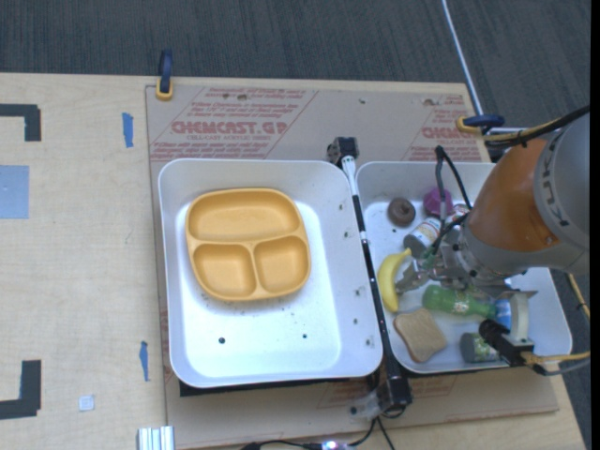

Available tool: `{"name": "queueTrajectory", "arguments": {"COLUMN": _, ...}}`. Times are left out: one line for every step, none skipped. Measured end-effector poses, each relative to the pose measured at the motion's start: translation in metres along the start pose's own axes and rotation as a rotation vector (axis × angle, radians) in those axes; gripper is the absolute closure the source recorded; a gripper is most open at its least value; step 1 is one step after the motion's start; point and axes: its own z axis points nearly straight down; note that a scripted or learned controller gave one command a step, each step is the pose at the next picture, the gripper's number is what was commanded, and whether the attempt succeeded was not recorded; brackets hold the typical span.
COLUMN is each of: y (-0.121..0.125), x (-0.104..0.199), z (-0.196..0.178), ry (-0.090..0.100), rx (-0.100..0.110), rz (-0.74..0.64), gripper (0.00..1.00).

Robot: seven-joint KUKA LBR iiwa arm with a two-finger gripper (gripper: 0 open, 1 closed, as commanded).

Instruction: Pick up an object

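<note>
Near edge of right bin (553, 345): bread slice (419, 334) and a small green item (476, 348), packed close. Just beyond, green bottle (457, 300) lies flat, banana (389, 279) to its left. Tool (424, 268) sits low btwn banana and bottle, by the bottle's left end; open or closed, can't tell. Risk: things so crowded the tool may nudge or pinch two at once, or slip off the bottle's round side. Farther back, brown round piece (402, 212) and a pink item (436, 199). Left bin (178, 251) holds yellow divided plate (248, 243).
</note>
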Motion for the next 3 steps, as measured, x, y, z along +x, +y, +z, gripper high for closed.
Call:
{"name": "queueTrajectory", "arguments": {"y": 0.002, "x": 0.001, "z": -0.010, "ry": 0.002, "rx": -0.003, "rz": -0.002, "gripper": 1.00}}
{"name": "queueTrajectory", "arguments": {"y": 0.095, "x": 0.071, "z": -0.097, "ry": 0.008, "rx": 0.010, "rz": -0.006, "gripper": 1.00}}
{"name": "queueTrajectory", "arguments": {"y": 0.042, "x": 0.035, "z": -0.096, "ry": 0.008, "rx": 0.015, "rz": -0.004, "gripper": 1.00}}
